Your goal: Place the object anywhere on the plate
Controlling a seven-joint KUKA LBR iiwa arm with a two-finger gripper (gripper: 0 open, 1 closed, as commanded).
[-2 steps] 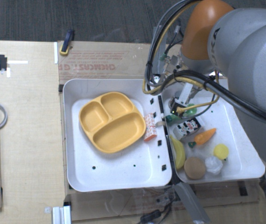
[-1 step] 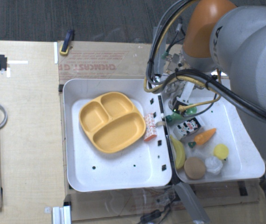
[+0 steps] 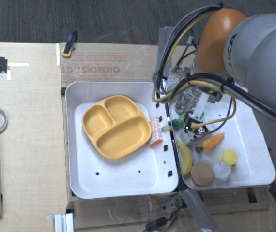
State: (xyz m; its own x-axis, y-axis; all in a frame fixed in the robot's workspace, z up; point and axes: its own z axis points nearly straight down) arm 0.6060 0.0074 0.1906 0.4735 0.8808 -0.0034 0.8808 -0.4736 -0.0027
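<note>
**Gripper low over the right bin, plate waiting in the left**

Gripper (image 3: 192, 111) sits low in the right-hand white bin (image 3: 254, 173), at its near-left part, wrapped in black and yellow cables. Whether it is wide, narrow or holding anything I cannot tell; the cables and wrist hide the tip.

Just beside it lies an orange carrot-shaped toy (image 3: 211, 141). Further toward the bin's front edge: a yellow banana (image 3: 186, 159) along the left wall, a brown round disc (image 3: 202, 173), a small yellow ball (image 3: 229, 156) and a clear crumpled plastic piece (image 3: 221, 170). Which of these is the intended object is not clear; the carrot is nearest.

The yellow three-compartment plastic plate (image 3: 116, 125) rests in the left-hand white bin (image 3: 123, 182), bare. A small orange-and-white wrapped packet (image 3: 156, 131) touches its right rim.

Judgement: the step in hand is the pick. To do it well, close across the object's narrow width, not its length, and lift straight up clear of the dividing walls before crossing. Aim the release over the large front compartment, away from the packet.
</note>
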